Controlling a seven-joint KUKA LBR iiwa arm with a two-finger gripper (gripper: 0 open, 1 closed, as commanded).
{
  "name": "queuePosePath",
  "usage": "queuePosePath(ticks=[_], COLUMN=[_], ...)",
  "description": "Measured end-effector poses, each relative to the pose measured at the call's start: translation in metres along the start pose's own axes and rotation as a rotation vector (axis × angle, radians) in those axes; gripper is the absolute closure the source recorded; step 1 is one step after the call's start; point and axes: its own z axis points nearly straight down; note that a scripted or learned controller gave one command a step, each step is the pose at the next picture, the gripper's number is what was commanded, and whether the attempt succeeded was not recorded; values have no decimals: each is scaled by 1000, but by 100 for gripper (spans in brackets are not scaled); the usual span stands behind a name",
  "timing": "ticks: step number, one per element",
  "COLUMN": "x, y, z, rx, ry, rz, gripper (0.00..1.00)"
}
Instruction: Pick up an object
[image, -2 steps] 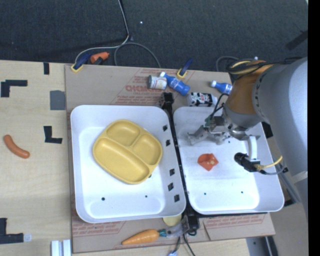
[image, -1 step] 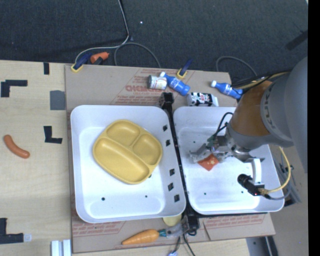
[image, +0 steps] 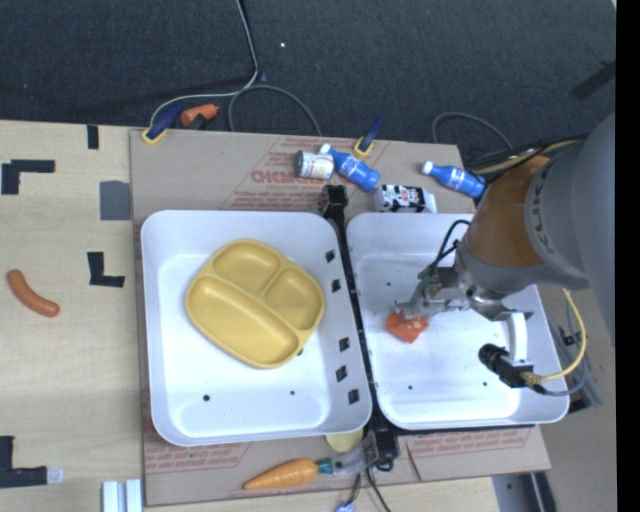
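Claw sits low inside the right bin, arm coming in from the right with its orange band above the wrist. Small red-orange object lies on the bin floor just below-left of the claw tips, touching or nearly touching them; can't tell if it's actually between the fingers. How far the claw is open: cannot tell, the tips are too small and blurred. Left of the claw, past the bin divider, a yellow sectioned plate lies in the left bin. Above the claw, outside the bins on the table, two blue bottles and a small black-and-white item. Below-left of the claw, beyond the bin edge, a carrot. Far left on the table, a sausage.
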Motion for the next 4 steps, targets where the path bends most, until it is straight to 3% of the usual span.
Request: queuePosePath(ticks=[1,2,3,4], x=[0,14,-31,21], y=[0,-26,-76,-15], z=[0,10,3,11], rx=[1,-3,12,4], ry=[0,-1,5,0], rz=[0,1,5,-2], gripper=[0,0,0,0])
